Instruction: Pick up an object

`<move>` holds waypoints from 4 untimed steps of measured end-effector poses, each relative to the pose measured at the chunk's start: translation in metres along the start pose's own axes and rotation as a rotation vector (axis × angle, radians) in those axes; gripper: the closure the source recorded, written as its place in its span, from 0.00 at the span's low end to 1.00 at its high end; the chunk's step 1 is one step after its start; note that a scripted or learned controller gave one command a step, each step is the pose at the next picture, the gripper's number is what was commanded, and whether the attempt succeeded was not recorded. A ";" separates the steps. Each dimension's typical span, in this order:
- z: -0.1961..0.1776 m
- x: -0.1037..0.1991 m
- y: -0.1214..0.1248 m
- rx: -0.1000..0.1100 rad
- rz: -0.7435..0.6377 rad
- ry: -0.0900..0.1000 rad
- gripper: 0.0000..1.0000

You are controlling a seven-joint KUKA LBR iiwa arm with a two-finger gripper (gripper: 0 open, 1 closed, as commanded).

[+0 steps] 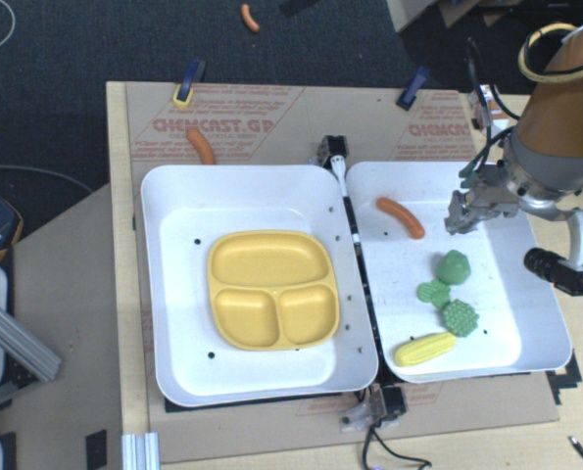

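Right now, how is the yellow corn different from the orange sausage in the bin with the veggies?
The corn is yellow and plump with a bumpy look; the sausage is orange, thinner and smooth. The corn lies at the near edge of the right bin, beside the green vegetables; the sausage lies alone toward the far side, left of the gripper. Both are long toy foods lying flat at a slant in the same bin.

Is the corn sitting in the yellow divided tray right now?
No, the corn lies in the right bin, while the yellow tray sits in the left bin.
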State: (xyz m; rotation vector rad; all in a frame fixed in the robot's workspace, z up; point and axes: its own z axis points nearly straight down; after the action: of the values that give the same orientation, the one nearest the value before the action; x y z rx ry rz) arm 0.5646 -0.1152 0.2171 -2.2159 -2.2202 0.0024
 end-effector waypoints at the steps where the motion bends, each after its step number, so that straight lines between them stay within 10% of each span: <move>1: 0.000 0.038 -0.029 -0.001 -0.001 0.000 1.00; 2: -0.005 0.064 -0.062 0.000 0.000 0.000 1.00; 4: -0.012 0.050 -0.049 -0.007 0.002 -0.003 1.00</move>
State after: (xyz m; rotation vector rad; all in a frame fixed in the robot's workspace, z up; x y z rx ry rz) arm 0.5158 -0.0651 0.2297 -2.2233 -2.2228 -0.0022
